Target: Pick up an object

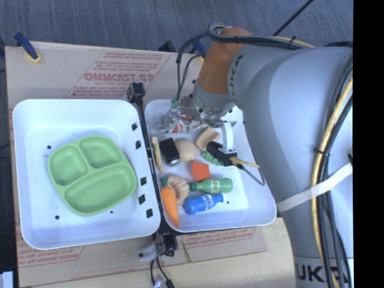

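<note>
Right bin [255, 212] holds jumble: carrot [170, 204], blue bottle [203, 203], green bottle [212, 186], black block [170, 150].

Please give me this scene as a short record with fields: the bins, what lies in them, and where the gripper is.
left bin: green divided plate
right bin: carrot, blue bottle, green bottle, orange block, black block, other small items
gripper: low over the far end of the right bin
fingers: hidden among the items
</note>
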{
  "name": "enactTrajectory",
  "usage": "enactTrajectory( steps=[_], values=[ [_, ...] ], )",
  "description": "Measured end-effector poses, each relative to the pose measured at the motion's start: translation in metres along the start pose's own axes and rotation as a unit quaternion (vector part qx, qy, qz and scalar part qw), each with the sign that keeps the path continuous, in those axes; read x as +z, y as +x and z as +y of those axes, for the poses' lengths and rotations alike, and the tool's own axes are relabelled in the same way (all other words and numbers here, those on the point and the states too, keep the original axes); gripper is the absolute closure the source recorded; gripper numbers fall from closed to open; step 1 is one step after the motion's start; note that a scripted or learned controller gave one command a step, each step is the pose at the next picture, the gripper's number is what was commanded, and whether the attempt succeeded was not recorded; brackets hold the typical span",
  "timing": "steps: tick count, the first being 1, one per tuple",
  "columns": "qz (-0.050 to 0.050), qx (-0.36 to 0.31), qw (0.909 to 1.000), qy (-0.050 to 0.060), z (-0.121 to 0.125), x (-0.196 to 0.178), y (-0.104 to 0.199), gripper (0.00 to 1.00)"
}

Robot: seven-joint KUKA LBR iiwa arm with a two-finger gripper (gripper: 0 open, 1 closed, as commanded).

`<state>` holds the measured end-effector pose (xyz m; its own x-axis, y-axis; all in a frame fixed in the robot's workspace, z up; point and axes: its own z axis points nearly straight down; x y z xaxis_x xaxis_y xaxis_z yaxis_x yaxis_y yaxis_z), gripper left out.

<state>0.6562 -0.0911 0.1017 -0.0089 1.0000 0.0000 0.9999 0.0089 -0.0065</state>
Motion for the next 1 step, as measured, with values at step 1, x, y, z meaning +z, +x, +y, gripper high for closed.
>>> enactTrajectory(
  steps=[1],
  values=[
    [0.000,0.001,1.0000,-0.003,0.0004,-0.0910,0.0362,1.00]
  ],
)
